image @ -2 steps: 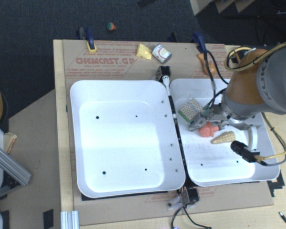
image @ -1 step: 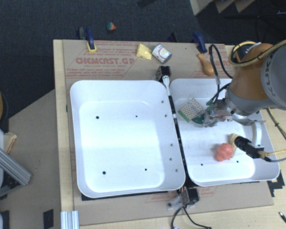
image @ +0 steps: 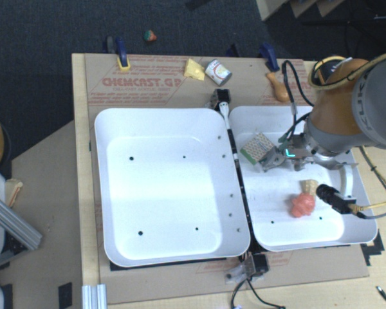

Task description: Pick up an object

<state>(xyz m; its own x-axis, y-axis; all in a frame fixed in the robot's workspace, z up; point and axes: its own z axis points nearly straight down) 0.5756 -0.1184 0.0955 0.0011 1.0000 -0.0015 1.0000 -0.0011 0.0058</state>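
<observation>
The arm (image: 347, 102) reached in from three o'clock over the right bin (image: 270, 234), with its gripper (image: 276, 159) lowered near the bin's upper left part. A small greenish, speckled block (image: 256, 148) lay just at the gripper's ten o'clock side, apparently touching or nearly touching it; whether it sat within the gripper's grasp could not be told, and the gripper's opening was likewise impossible to read from this slanted view. A pink, lumpy object (image: 302, 205) rested toward five o'clock of the gripper, near it but apart, with a small tan piece (image: 308, 186) just above it. The left bin (image: 116, 192) lay at nine o'clock. On the bench (image: 148, 79), beyond the bins at twelve o'clock, sat a yellow piece (image: 194, 70) and a small white carton (image: 218, 72). The step in hand looked like the descent onto the speckled block; the next move would likely call for a firm closure and a straight lift, checking that the block came up.
</observation>
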